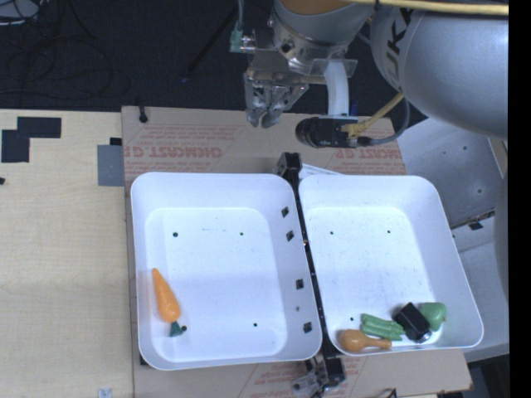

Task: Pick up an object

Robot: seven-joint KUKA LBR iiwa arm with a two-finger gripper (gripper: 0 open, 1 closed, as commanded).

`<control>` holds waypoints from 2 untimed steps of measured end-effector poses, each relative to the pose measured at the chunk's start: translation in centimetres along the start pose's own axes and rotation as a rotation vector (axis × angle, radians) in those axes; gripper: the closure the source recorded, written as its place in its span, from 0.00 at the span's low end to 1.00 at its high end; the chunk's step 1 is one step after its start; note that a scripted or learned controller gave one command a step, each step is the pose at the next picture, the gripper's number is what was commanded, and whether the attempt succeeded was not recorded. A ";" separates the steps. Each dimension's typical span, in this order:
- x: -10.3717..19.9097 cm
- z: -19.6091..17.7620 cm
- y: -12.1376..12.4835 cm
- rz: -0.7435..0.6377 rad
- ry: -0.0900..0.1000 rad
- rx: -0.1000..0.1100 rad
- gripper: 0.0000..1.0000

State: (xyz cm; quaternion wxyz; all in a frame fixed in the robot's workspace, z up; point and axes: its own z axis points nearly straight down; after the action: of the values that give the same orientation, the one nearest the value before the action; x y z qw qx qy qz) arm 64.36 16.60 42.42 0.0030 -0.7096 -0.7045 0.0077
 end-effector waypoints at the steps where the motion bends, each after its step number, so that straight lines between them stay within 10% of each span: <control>1: 8.2 -9.9 -0.3 -0.015 0.011 -0.021 1.00; 2: 2.5 0.7 0.0 -0.003 0.001 -0.001 1.00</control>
State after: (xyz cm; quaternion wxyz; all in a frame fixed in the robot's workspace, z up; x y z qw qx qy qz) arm 64.33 19.10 41.68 0.0030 -0.7087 -0.7055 0.0069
